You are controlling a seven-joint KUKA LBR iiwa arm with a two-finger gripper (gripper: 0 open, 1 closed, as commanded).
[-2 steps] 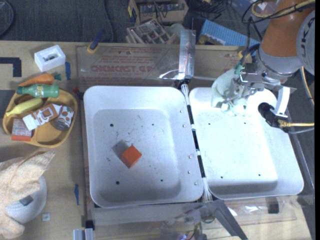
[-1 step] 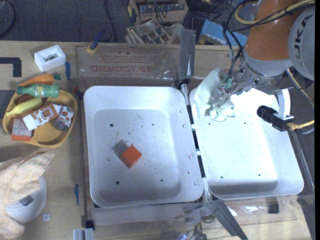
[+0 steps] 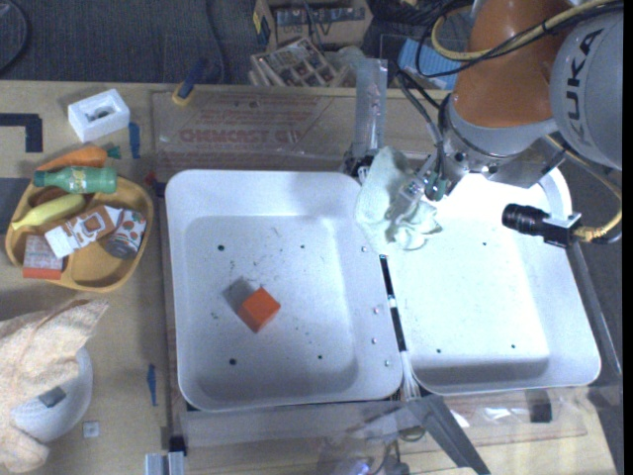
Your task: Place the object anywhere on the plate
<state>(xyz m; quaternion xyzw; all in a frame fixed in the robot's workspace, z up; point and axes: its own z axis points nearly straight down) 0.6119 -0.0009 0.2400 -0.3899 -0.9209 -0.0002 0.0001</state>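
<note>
Nearest, the orange cube [image 3: 260, 310] lies loose on the floor of the left bin [image 3: 178, 265], well apart from the gripper; I take it for the object to be moved, and it is not yet picked up. Farther back, the gripper [image 3: 423, 188] hangs low over the far left corner of the right bin [image 3: 495, 364], against a pale crumpled thing [image 3: 391, 206] on the divide between the bins. Glare hides its grasp, so I cannot tell whether it is wide, narrow or holding that thing, nor whether that thing is the plate.
</note>
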